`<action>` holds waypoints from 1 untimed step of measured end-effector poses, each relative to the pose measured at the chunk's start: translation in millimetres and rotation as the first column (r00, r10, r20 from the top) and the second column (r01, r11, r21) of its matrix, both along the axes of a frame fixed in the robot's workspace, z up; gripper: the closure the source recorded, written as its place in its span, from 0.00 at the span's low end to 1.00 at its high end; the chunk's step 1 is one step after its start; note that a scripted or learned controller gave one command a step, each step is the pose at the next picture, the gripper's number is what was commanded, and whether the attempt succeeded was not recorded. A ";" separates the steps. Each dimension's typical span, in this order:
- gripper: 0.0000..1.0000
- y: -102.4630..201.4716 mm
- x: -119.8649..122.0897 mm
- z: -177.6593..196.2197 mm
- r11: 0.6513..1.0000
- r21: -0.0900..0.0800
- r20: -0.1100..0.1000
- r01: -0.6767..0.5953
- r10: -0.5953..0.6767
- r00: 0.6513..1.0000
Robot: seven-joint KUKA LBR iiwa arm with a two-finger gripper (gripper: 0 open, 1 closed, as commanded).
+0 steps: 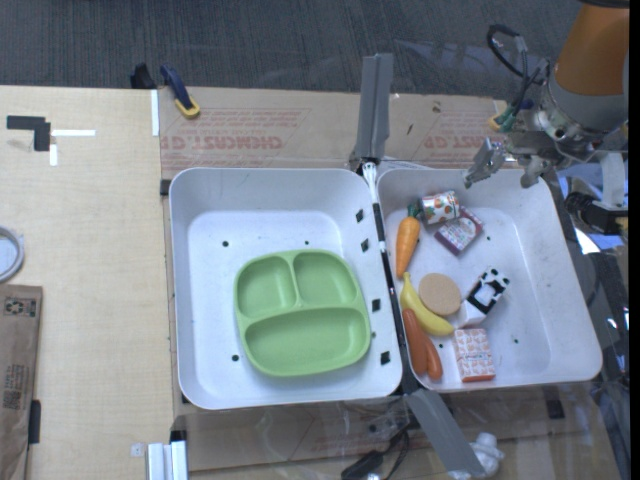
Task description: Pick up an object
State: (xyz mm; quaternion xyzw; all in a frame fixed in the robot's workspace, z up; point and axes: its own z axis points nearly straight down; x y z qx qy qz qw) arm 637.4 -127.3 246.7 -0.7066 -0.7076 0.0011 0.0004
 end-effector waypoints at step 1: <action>0.00 26.0 20.8 -142.5 1.000 -0.001 0.005 0.010 -0.010 1.000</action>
